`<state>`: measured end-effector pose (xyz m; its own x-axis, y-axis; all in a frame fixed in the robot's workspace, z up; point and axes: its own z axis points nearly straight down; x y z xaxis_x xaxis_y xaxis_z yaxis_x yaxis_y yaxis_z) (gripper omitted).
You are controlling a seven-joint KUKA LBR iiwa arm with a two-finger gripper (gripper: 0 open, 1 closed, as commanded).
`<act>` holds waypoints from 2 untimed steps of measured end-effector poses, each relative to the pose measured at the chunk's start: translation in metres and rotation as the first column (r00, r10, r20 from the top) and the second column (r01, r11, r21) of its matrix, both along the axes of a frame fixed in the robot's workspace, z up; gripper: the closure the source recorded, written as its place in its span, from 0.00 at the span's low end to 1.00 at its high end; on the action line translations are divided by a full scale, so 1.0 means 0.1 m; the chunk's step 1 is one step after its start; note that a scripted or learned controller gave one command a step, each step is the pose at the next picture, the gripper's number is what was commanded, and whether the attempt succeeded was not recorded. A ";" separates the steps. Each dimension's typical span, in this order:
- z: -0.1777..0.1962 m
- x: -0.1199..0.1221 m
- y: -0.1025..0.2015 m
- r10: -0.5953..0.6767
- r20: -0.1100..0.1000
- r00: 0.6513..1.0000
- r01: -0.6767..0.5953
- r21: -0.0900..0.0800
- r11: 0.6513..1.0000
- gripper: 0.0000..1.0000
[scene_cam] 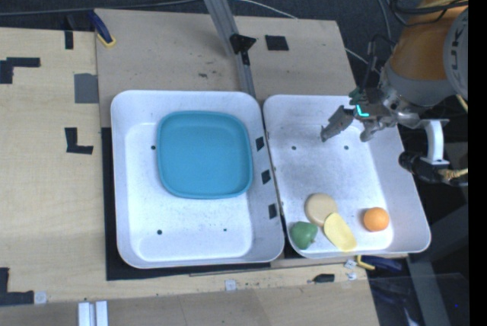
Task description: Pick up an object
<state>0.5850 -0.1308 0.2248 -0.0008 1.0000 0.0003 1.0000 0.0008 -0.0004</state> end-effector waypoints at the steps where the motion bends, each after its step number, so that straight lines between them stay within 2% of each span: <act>1: 0.00 0.00 0.00 0.000 0.000 1.000 0.000 0.000 1.000 0.00; 2: -0.46 -0.02 0.09 0.000 -0.002 1.000 0.000 0.000 1.000 0.00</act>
